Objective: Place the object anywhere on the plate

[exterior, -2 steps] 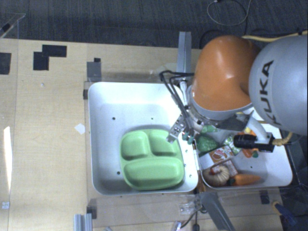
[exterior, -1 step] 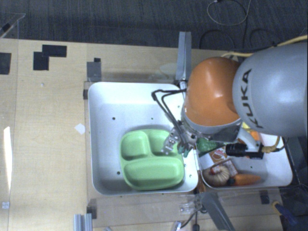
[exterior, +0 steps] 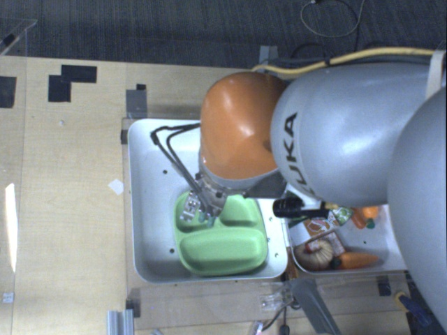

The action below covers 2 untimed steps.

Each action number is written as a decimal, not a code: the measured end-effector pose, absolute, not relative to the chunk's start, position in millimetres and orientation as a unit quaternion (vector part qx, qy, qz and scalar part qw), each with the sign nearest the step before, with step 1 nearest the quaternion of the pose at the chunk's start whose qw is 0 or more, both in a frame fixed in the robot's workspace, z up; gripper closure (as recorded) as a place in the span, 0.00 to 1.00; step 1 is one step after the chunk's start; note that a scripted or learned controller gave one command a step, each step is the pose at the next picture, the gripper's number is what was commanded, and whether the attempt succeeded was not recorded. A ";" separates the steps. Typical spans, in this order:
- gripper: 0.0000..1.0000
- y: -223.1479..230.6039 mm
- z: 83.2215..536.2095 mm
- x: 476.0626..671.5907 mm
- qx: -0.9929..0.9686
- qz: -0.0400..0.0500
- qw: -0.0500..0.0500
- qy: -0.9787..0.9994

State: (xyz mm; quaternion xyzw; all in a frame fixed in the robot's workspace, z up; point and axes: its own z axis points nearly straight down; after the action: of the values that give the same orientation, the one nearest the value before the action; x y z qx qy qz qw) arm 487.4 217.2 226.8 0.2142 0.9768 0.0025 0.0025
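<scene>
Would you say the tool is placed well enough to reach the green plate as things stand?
Probably yes: the tool hangs right over the green plate's upper-left compartment in the left bin, with nothing visibly between them.

The plate (exterior: 227,246) is pale green and divided into compartments: one wide section along its 6 o'clock side and smaller ones toward 12 o'clock. It lies flat in the left bin, toward the bin's 5 o'clock corner. The object (exterior: 190,211) shows at the plate's 10 o'clock section, small and glinting, partly hidden; I cannot tell its kind or whether it rests there.
</scene>
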 end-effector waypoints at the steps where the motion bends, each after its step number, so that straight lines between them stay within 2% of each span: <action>1: 1.00 173.1 177.0 487.5 0.112 0.001 0.002 0.994; 2: 1.00 119.9 205.8 544.1 0.100 0.002 0.004 0.995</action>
State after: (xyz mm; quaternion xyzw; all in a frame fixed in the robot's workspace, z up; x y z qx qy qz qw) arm 544.1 119.9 205.8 0.1005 0.9949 0.0016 0.0042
